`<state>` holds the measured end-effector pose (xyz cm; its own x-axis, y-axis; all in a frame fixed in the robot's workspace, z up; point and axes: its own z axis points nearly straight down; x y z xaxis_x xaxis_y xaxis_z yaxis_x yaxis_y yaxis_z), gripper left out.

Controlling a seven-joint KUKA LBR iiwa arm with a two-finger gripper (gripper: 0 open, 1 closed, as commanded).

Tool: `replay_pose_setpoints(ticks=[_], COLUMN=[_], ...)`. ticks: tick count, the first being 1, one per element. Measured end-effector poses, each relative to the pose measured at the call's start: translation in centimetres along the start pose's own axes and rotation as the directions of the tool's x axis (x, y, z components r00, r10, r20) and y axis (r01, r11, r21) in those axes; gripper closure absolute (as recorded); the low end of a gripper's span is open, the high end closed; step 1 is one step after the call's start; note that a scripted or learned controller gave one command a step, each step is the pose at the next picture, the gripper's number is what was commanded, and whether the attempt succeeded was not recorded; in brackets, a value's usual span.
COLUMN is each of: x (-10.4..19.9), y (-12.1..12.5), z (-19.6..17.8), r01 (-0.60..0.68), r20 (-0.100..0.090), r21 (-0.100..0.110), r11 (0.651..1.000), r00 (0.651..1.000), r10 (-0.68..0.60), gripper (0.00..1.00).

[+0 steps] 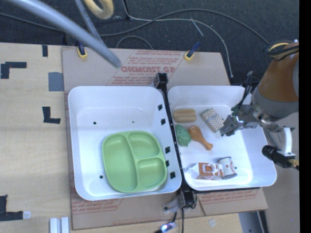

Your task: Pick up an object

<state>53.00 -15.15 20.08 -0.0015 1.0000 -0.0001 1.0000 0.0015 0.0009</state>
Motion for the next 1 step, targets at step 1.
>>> replay_pose_setpoints(ticks=[1], x=[4.37], y=[-0.51], z=[0.17], r01=[0.003], r20=[-0.002], r21=[0.003], r11=[1.0], r00=[1.0], r10=[-0.003], gripper=[1.0])
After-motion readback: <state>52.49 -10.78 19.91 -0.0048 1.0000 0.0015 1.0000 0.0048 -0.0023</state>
